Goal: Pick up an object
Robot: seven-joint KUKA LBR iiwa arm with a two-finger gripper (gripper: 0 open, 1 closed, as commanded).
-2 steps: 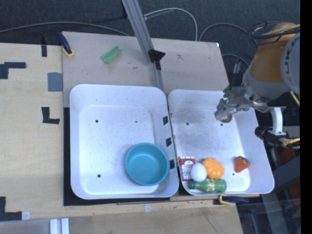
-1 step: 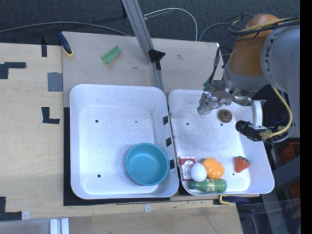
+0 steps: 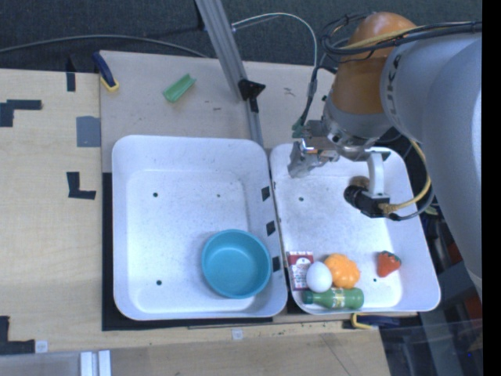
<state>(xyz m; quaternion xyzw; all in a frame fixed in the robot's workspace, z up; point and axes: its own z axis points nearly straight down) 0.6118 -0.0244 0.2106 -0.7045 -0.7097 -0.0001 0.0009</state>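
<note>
Five items sit by right bin (image 3: pixel 407 210) front wall: carton (image 3: pixel 299 268), egg (image 3: pixel 318 276), orange (image 3: pixel 343 269), bottle (image 3: pixel 335 298), strawberry (image 3: pixel 387 263) | gripper (image 3: pixel 301 163) over its back-left corner, grip state unclear | blue bowl (image 3: pixel 236 263) in left bin (image 3: pixel 137 210)

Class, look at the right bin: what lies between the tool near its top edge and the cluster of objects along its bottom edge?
In the camera view, only bare white bin floor lies between the tool and the white ball.
</note>
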